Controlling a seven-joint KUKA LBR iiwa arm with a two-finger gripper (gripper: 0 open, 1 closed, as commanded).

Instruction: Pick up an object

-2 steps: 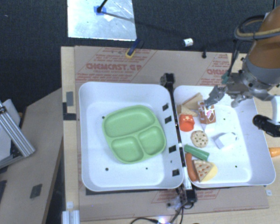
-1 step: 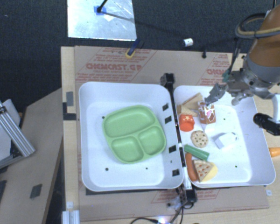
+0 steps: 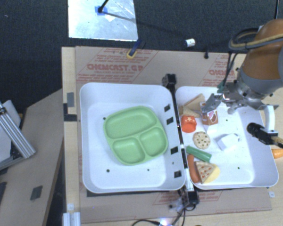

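Grey arm with orange band reaches in from right. Pincer low over right white bin, directly above small red-and-white carton; contact unclear, state of pincer cannot tell. Beside carton: one tan sandwich wedge, one red tomato. Further down the bin: one round cookie, one white block, one green stick, one pizza slice. Left white bin holds one green three-compartment plastic tray. Pale wood worktop, dark floor around.
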